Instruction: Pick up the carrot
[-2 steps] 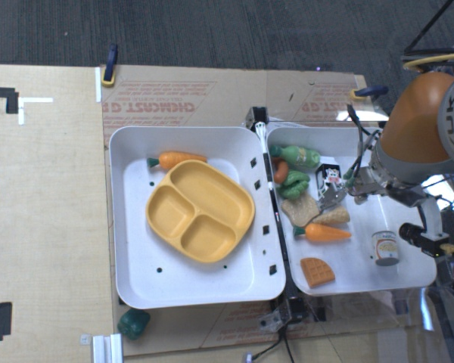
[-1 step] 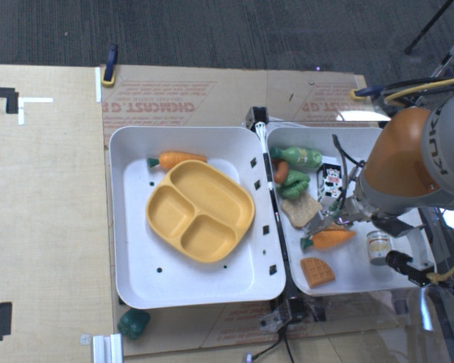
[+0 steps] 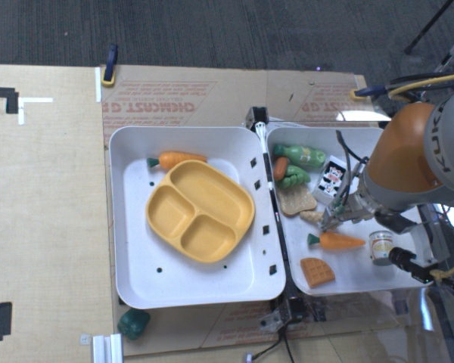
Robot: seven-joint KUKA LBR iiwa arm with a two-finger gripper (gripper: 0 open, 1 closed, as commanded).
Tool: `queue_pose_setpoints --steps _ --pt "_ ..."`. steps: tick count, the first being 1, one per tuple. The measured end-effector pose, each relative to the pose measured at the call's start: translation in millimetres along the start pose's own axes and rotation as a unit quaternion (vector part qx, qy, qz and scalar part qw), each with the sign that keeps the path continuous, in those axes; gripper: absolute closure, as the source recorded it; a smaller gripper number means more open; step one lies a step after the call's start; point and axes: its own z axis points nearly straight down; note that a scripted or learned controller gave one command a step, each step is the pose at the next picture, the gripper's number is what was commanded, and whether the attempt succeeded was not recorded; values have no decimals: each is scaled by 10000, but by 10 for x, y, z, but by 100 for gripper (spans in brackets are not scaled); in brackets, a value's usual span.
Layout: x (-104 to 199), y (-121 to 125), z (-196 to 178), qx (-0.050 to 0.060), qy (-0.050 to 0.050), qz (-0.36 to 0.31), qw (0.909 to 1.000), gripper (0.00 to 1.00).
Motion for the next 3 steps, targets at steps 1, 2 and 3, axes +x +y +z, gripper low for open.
queue_pose_setpoints --steps 1,2,3 --pt "3 -1 6 3 0 -4 10000 0" --pt "-8 -427 101 17 14 1398 9902 0" --pt "-27 -408 6 -5 2 1425 9898 100"
